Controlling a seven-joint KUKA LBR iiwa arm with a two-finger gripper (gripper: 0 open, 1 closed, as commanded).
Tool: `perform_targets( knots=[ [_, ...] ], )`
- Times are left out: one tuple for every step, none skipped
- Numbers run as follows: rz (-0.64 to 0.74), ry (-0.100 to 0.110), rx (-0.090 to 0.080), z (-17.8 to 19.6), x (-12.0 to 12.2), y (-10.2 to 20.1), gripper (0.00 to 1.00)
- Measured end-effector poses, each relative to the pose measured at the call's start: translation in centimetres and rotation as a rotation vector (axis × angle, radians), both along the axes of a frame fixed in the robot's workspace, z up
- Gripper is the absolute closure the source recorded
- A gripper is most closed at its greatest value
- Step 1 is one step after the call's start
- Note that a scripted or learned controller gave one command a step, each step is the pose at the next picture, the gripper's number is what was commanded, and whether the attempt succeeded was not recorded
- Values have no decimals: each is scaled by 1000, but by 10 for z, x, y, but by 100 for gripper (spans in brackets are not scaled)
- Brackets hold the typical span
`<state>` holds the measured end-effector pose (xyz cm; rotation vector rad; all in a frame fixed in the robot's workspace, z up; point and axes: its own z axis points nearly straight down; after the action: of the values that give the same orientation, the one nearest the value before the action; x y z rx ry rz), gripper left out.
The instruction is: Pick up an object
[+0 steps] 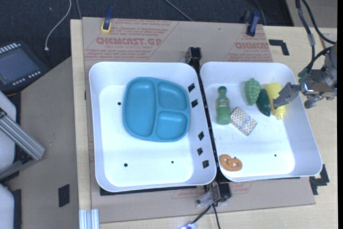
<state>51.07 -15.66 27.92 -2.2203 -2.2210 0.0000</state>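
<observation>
the wooden bench [80, 88] carries two shallow white bins side by side, with printed cardboard under them and two blue clamps at the far edge. the left bin [107, 163] holds a blue divided plate [156, 109], lying flat toward its far half, three compartments facing up. the right bin [300, 153] holds the small objects. the gripper [283, 95] comes in from the right edge over the far right part of this bin, one dark finger angled down toward the yellow object [275, 90]; how wide it stands cannot be told from here, and nothing is seen held by it. the yellow object lies just beside the finger, touching a dark green object [263, 102] on its left. next to that, toward the far side, sits a light green bumpy object [252, 89]. a green bottle [223, 106] lies near the dividing wall between the bins. a small patterned packet [244, 120] rests just right of the bottle's base. a pretzel [230, 162] lies alone near the front wall, well apart from the others.
</observation>
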Motion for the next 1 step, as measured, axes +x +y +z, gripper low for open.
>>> perform_targets(
  knots=[
    [-1,7,2,-62,-3,-4,0]
  ],
)
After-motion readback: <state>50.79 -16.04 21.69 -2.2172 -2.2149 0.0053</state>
